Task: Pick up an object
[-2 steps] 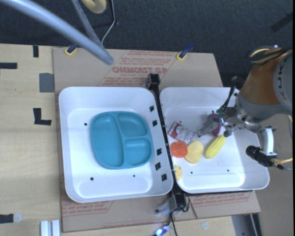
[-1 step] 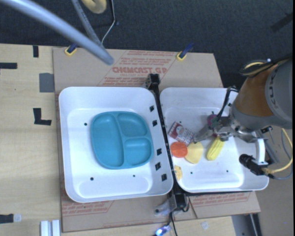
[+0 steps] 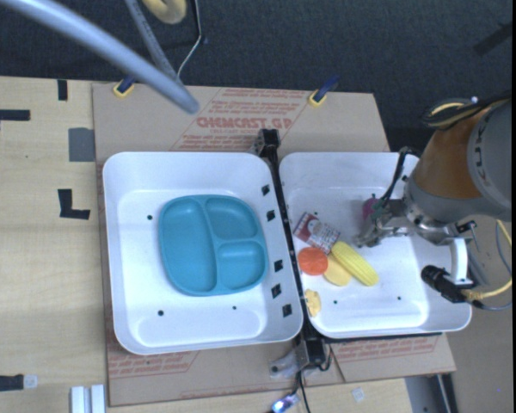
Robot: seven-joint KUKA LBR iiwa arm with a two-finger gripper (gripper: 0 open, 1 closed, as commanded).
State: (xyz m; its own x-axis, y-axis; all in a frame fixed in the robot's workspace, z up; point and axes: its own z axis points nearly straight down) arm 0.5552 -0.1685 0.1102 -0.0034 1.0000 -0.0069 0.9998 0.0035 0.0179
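Camera view: slanted look down on a bench with two shallow white bins set side by side on a brown cardboard sheet [image 3: 241,119] printed with red letters.
Left bin [image 3: 125,179]: holds a blue divided plate [image 3: 211,244], lying flat near the middle, with one large compartment and two smaller ones.
Right bin [image 3: 344,166]: holds a cluster of small things near its left and centre.
Corn cob [image 3: 356,264]: yellow, lying on a slant, touching a pale yellow piece [image 3: 336,274] on its left.
Orange disc [image 3: 313,261]: round, just beside the pale yellow piece, close to the divider between the bins.
Wrapper [image 3: 316,230]: red and white packet, just above the orange disc.
Small yellow bit [image 3: 312,301]: lies alone at the bin's lower left corner.
Arm [image 3: 451,166]: grey with an orange band, reaching in from the right over the right bin.
Gripper [image 3: 371,229]: low in the right bin, just above and right of the corn cob; whether its tips are apart or together cannot be told, and nothing is seen clamped between them.
Dark pink item [image 3: 371,204]: partly hidden beside the gripper; its kind cannot be told.
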